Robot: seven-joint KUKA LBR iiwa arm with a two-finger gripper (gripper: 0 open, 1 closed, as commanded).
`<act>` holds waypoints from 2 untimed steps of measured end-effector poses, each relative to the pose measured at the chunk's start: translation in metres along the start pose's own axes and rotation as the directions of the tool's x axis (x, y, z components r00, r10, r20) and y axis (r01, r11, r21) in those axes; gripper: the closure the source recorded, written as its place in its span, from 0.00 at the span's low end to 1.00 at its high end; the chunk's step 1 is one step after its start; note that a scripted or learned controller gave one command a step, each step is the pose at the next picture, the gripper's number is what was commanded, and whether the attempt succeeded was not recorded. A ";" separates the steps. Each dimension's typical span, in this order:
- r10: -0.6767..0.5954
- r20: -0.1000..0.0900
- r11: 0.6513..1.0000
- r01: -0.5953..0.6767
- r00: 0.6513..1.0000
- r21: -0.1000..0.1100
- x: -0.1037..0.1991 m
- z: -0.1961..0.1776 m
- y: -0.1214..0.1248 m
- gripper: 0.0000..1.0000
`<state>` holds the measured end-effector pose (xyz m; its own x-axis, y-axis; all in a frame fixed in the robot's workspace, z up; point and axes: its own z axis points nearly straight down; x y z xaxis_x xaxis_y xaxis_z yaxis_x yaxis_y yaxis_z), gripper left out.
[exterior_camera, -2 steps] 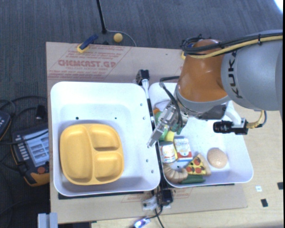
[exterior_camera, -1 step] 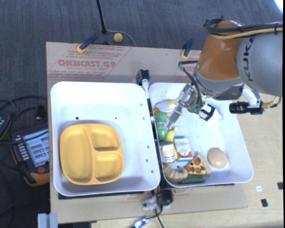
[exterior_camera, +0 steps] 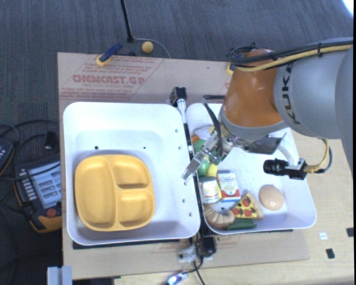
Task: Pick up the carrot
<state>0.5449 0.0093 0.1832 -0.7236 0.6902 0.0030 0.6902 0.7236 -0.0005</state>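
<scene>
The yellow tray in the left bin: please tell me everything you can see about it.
The yellow tray looks like smooth moulded plastic with rounded corners. It has three compartments: one long one on its left side and two smaller ones on its right. It lies flat on the floor of the left bin, toward the near edge. Its compartments hold nothing.

Single fixed camera hanging above bench (exterior_camera: 107, 82), looking down at slant. Taking in both bins: left bin (exterior_camera: 121, 120), right bin (exterior_camera: 302, 209), side by side at mid distance. Arm (exterior_camera: 296, 82) reaching in from right, looming nearest lens.
</scene>
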 end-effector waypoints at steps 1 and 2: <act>0.157 0.005 0.988 -0.157 0.988 -0.001 -0.051 0.000 0.023 0.00; 0.159 0.009 0.987 -0.159 0.987 0.000 -0.133 -0.001 0.021 0.00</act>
<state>0.6558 -0.0669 0.1839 -0.6043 0.7967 -0.0067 0.7967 0.6043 -0.0007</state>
